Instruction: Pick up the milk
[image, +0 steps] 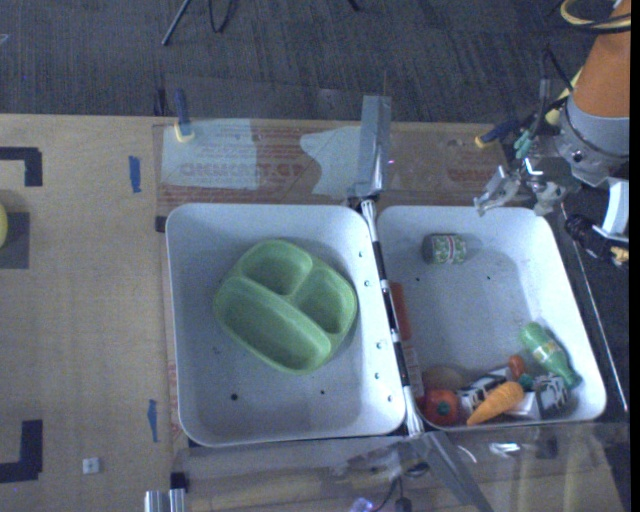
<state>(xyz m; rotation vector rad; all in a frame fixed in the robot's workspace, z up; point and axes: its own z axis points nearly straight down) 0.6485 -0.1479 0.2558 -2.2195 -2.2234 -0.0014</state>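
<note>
Approach step — I am hovering the gripper (520, 190), fingers spread and empty, beyond the right bin (470, 300)'s far rim; milk (487, 386) is waiting at its near wall — descent next.

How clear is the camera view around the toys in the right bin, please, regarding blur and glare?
In the camera view the toy pile is soft; the milk is hard to make out, the right bin floor looks evenly lit, with glare on the clear panel beyond the left bin, and the gripper is blurred.

arm (605, 80) cut off at right edge, milk (490, 385) half-hidden under carrot (497, 402)
</note>
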